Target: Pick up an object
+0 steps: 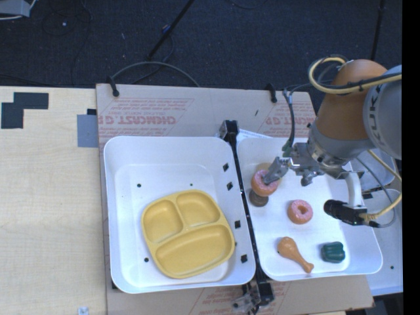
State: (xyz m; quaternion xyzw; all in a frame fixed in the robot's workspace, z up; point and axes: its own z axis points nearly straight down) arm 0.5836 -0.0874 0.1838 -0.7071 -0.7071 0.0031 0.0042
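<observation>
Looking down from the camera view: reaching in from the right with the arm (348, 113) and hanging the tool (292, 169) low over the far part of the right bin (262, 241), its tip lying against or just above the pink doughnut (265, 182), which of the two being unclear from this slant. Not showing how far open the tool is, and not showing anything gripped in it, so judging nothing to be held yet. Appearing to be in the approach-and-grasp step, with the lift not yet begun. Sitting at the bin's left wall, that pink doughnut, touching or partly resting on a small brown piece (258, 199) just in front of it. Lying elsewhere in the same bin: a second doughnut (300, 211) near the middle, a drumstick (294, 254) toward the near edge, and a green pepper (333, 251) just beside it to the right, all apart from one another. Holding a yellow divided plate (189, 232), the left bin (131, 169), with both bins resting on the surface (46, 209). Calling next, probably, for centring over the pink doughnut, closing firmly around it without catching the brown piece or the bin wall, then rising straight up and checking that the doughnut comes along.
</observation>
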